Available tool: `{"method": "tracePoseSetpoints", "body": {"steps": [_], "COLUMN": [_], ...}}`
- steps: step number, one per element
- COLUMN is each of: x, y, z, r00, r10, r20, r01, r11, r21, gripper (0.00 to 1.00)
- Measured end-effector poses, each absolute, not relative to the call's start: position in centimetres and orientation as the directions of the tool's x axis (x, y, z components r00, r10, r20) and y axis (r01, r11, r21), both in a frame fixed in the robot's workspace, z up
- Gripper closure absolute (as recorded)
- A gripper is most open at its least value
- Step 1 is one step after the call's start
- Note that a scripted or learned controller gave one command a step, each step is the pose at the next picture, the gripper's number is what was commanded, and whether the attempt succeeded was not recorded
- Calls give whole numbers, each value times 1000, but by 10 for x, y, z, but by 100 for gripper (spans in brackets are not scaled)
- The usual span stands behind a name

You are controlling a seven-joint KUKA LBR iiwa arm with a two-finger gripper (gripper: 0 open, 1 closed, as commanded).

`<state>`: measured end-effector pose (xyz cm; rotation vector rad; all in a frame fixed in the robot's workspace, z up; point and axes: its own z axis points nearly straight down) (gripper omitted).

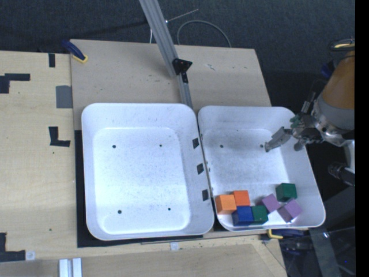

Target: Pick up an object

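The arm is reaching in from the right, and the gripper point(283, 138) is hovering over the upper right part of the right bin point(242, 123), fingers spread apart with nothing sitting between them. Down at the near edge of that bin the blocks are clustering together: an orange block point(226, 203) touching a second orange block point(241, 198), a blue block point(244, 214) just beside a green block point(260, 213), then two purple blocks point(270, 202) point(289, 210) and a dark green block point(286, 191). The left bin point(138, 117) is lying alongside on the bench point(115, 68).
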<state>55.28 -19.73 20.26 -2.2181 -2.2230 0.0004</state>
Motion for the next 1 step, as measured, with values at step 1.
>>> {"method": "tracePoseSetpoints", "body": {"steps": [1], "x": [553], "y": [-192], "z": [89], "r00": [-1], "r10": [1000], "r20": [-1], "r01": [1000], "r11": [1], "r21": [-3], "gripper": [0]}}
